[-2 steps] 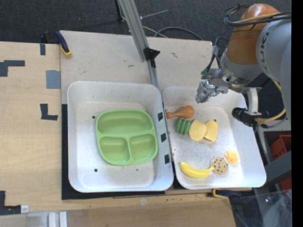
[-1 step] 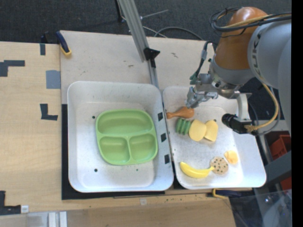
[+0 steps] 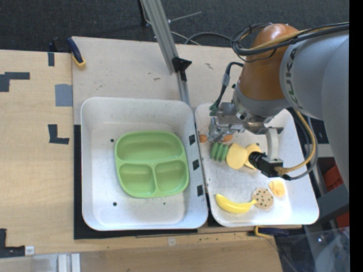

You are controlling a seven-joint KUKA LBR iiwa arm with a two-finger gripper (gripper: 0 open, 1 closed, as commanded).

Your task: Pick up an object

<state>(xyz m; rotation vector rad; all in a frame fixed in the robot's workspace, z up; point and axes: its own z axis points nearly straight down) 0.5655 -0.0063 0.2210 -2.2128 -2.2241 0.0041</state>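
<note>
My gripper hangs low over the upper left part of the right bin, under the orange wrist band. Just below it lie a green ribbed toy and a yellow rounded toy, touching each other. A small orange piece shows beside the gripper at the bin's left wall. Nearer the front edge lie a yellow banana, a speckled cookie and a small yellow-orange piece.
The left bin holds a green divided plate. A metal pole slants down to the rim between the bins. A black cable connector hangs by the yellow toy.
</note>
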